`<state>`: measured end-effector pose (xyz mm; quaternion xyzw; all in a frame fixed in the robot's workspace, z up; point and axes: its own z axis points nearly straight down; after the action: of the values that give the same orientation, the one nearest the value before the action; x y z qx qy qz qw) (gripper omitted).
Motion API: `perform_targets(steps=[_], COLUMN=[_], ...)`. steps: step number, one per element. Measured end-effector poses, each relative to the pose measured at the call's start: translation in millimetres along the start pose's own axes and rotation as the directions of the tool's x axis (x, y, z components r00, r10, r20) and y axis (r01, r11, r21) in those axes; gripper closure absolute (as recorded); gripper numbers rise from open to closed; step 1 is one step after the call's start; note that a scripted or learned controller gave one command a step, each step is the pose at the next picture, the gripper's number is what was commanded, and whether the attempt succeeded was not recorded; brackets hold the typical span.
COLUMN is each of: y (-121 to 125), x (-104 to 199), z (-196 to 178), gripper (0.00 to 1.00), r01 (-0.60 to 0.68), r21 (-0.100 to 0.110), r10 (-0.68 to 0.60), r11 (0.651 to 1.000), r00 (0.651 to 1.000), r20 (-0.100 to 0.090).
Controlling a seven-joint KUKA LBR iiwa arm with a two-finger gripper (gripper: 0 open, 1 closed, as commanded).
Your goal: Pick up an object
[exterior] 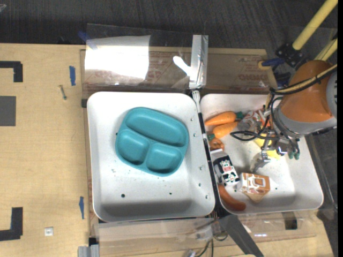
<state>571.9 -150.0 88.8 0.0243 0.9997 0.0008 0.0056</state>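
Here, the KUKA arm [308,98] reaches from three o'clock over the right bin [305,178], its gripper [266,157] low among the clutter; whether it is spread or pinching cannot be told. Orange carrots [221,121] lie at ten o'clock of it, a small carton [253,185] at six. The approach appears underway; next comes settling on one item. A teal divided tray [152,140] fills the left bin [107,191].

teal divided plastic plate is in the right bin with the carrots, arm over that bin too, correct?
Not quite. The camera view shows the teal divided plastic plate alone in the left white bin. The orange toy carrots and the arm's end effector are at the right white bin.
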Motion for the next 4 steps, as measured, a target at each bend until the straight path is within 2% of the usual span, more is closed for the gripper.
perform_targets(steps=[1,2,3,4], y=[-1.3,47.7,34.6,55.7], x=[-2.9,-18.3,64.3,16.7], z=[-13.5,-152.2,-7.1,-160.4], gripper=[1.00,1.00,1.00,1.00], r01=[-0.001,-0.019,0.219,0.294], r21=[0.004,0.002,0.002,0.004], r10=[0.001,0.019,-0.219,-0.294], r11=[1.000,1.000,0.976,0.956], r00=[1.000,1.000,0.976,0.956], r20=[0.012,0.008,0.000,0.005])
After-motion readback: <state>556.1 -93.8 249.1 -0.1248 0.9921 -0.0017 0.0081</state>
